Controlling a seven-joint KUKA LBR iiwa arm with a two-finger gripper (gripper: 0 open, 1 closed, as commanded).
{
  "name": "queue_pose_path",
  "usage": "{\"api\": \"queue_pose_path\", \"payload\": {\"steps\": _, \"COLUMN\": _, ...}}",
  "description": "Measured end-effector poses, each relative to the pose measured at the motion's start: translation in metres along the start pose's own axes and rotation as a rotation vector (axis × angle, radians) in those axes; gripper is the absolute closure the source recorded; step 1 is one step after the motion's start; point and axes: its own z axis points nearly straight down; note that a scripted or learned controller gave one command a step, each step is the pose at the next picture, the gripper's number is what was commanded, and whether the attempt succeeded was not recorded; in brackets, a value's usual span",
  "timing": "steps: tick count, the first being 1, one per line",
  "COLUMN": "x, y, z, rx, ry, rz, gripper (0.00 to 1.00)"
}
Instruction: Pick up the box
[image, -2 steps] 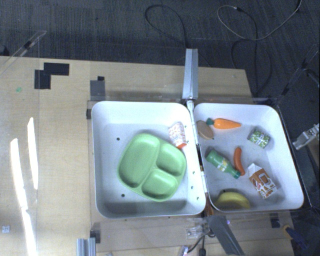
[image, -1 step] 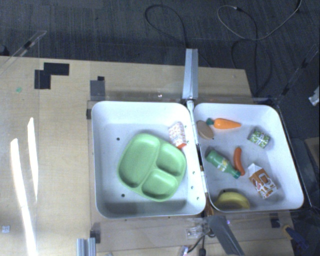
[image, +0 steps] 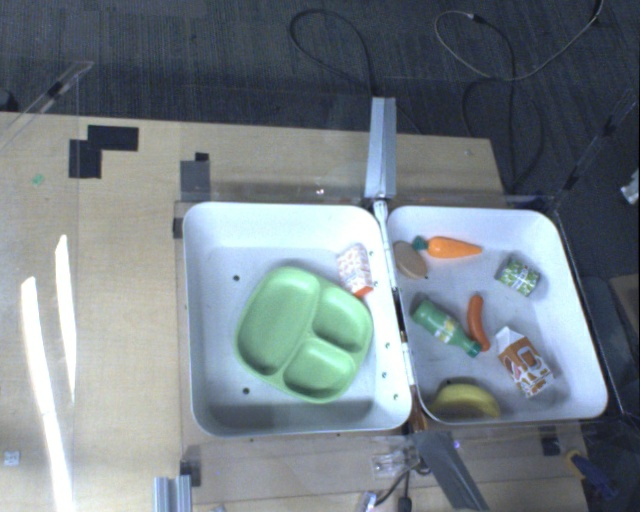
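Note:
An orange and white carton box (image: 524, 364) lies tilted in the right bin (image: 570, 300), near its front right corner. A smaller green box (image: 517, 276) sits further back in the same bin, close to the right wall. Both boxes lie free with nothing touching them from above.
The right bin also holds a carrot (image: 452, 248), a brown round item (image: 410, 260), a green bottle (image: 444, 328), a red sausage (image: 477, 322) and a banana (image: 465, 400). In the left bin (image: 210, 300) lie a green divided plate (image: 305, 330) and a white and red packet (image: 354, 268).

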Motion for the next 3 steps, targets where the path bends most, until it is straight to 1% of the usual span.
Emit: {"api": "queue_pose_path", "payload": {"steps": 3, "x": -0.002, "y": 0.01, "z": -0.029, "rx": -0.009, "ry": -0.017, "rz": -0.019, "gripper": 1.0}}
